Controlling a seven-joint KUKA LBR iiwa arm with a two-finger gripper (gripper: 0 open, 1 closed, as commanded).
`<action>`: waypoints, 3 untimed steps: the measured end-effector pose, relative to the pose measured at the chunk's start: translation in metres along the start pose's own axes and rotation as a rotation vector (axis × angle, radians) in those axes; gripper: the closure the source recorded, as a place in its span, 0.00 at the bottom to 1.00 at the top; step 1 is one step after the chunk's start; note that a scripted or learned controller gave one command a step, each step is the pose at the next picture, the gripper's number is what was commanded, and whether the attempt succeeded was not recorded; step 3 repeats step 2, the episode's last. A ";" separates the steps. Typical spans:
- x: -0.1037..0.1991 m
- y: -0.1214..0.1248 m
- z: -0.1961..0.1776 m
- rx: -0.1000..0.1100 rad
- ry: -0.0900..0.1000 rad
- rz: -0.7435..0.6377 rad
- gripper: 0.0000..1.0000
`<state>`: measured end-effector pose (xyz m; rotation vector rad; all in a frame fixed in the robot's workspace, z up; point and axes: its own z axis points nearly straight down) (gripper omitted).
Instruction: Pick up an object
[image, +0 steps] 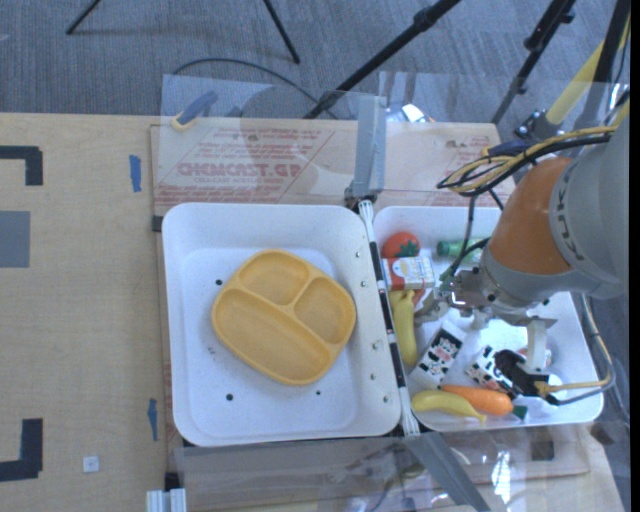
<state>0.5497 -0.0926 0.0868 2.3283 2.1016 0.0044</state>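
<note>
My gripper hangs low over the middle of the right bin, under the orange-banded wrist. Just below it lies a white cow-patterned toy. To its left sit a white and red carton and a yellow banana along the bin's left wall. A red tomato and a green piece lie at the far side. An orange carrot and a second yellow banana rest at the front wall. The arm hides part of the bin.
The left bin holds a yellow divided plate. A second cow-patterned piece lies right of the first. A clear panel stands behind the bins, and cables hang around the arm.
</note>
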 end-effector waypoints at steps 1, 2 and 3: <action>-0.030 -0.066 -0.001 0.001 0.004 -0.019 0.00; -0.014 -0.057 -0.001 -0.002 -0.002 0.011 0.00; -0.014 -0.057 -0.001 -0.002 -0.002 0.011 0.00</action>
